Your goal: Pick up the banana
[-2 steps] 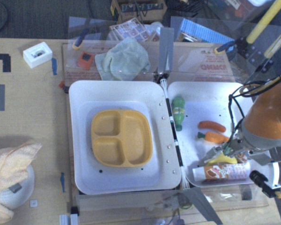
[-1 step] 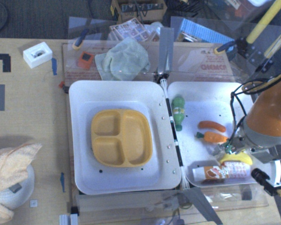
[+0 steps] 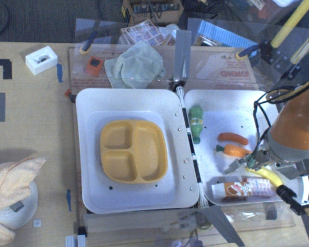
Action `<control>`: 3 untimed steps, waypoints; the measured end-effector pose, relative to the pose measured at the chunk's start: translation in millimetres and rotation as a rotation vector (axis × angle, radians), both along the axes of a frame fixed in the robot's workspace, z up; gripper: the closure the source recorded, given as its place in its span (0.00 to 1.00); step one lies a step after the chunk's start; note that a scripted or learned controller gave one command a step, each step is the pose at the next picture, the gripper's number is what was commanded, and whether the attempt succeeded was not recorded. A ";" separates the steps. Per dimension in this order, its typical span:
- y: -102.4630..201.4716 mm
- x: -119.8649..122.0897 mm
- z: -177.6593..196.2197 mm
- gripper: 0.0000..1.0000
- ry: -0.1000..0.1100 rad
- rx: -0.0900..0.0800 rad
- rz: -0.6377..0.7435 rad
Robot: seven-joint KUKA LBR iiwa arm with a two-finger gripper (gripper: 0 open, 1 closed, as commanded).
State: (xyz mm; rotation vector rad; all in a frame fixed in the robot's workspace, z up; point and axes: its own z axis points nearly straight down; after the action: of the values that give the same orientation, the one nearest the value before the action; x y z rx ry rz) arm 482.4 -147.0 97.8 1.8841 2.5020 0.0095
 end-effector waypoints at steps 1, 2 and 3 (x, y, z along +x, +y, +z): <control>-66.5 28.8 -10.1 0.00 0.005 0.005 -0.079; -69.4 30.0 0.9 1.00 -0.003 0.000 -0.084; -15.0 76.9 -8.6 1.00 -0.002 -0.004 0.061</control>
State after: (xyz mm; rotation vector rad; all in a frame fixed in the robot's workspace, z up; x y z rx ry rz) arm 559.3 -162.1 89.2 1.8050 2.5545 0.0072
